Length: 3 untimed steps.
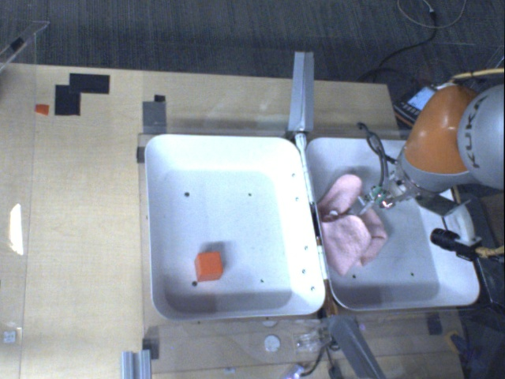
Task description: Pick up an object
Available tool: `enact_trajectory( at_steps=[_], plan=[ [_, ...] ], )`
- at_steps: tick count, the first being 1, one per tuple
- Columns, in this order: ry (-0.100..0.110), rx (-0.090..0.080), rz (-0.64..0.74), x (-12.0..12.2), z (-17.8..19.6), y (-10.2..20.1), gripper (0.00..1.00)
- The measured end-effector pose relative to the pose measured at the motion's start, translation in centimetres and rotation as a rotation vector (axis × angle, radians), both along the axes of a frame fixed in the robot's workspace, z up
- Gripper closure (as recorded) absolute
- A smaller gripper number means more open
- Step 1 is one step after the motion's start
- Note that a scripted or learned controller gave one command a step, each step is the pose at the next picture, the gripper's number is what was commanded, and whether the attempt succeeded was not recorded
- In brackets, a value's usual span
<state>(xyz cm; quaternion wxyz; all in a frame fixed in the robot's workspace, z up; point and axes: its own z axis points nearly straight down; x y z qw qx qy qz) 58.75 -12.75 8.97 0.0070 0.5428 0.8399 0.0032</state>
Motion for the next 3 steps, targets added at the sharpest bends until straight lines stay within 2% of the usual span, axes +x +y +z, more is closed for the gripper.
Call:
enact_trajectory(
  at_steps=[1,2,3],
  plan=[
    [-0.001,0.000,0.033,-0.8,0.0,1.8,0.00],
    [-0.011,-0.001,0.033,-0.5,1.3,1.8,1.00],
    [0.006,0.002,0.046,7.6,9.7,9.0,1.00]
  ],
)
